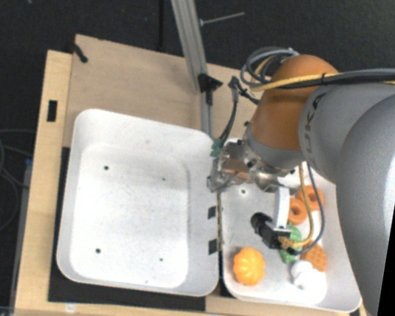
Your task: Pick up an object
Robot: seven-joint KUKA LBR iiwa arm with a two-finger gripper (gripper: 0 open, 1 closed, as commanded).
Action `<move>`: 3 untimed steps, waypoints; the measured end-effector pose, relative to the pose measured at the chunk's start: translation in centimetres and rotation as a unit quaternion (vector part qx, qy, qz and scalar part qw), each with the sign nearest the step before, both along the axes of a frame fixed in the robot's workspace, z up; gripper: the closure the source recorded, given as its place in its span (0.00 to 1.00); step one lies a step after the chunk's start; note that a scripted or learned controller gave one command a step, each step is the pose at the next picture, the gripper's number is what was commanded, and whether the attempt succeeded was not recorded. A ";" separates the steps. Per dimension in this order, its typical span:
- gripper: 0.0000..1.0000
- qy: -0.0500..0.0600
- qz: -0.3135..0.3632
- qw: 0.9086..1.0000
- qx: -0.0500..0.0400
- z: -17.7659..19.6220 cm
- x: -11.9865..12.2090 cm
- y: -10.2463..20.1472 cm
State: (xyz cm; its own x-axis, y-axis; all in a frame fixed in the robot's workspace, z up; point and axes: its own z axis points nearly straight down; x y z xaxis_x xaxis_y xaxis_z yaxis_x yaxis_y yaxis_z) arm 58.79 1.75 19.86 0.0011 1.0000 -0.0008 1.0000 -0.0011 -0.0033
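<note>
Lying below gripper (pixel 226 177): pumpkin (pixel 248 266).

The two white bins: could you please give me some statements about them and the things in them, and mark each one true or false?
1. The small orange pumpkin lies in the right bin. True.
2. The pumpkin lies at the far edge of its bin. False: it lies near the front edge, close to the left bin.
3. The arm's orange band is above the right bin. True.
4. A white ball lies in the left bin. False: it lies in the right bin, to the right of the pumpkin.
5. The bins stand on a bare black table. False: they rest on a light brown board.
</note>
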 end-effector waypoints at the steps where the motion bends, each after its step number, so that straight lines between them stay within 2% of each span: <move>1: 1.00 -0.002 -0.002 1.000 0.000 0.2 -2.4 -5.5; 2: 1.00 -0.002 0.002 1.000 0.001 0.2 1.7 -0.1; 3: 1.00 -0.002 -0.001 1.000 0.000 0.2 -1.1 -3.1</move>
State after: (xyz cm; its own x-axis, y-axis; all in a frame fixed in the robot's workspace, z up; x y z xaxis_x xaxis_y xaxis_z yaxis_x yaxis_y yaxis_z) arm 57.72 -1.34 20.08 0.0029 1.0000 -0.0007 1.0000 -0.0029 -0.0001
